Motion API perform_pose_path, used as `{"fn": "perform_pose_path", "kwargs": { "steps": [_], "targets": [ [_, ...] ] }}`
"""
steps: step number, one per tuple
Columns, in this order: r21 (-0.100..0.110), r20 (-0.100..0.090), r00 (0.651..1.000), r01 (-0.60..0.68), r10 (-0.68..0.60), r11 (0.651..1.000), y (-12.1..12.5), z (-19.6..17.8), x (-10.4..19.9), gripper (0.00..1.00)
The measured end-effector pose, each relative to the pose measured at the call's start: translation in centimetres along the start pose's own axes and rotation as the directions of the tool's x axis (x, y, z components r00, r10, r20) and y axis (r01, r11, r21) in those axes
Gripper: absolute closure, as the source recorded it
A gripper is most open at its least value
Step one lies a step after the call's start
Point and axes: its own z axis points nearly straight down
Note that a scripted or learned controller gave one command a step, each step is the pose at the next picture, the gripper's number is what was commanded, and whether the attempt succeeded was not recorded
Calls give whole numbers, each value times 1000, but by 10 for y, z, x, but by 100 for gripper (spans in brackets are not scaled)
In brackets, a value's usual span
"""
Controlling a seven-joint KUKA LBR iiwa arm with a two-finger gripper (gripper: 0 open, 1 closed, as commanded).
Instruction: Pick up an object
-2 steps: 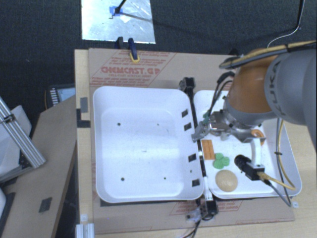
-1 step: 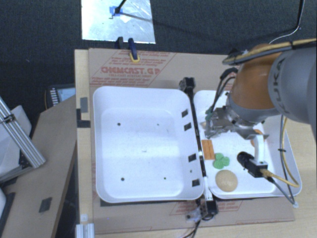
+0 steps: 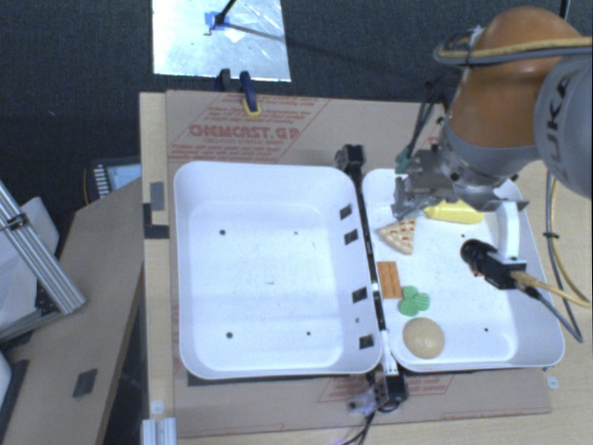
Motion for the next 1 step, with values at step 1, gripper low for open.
{"fn": "perform_pose_path", "kwargs": {
  "steps": [1],
  "targets": [
    [4, -3, 1000, 5, -4, 1000, 1, -39, 69, 100]
  ]
}}
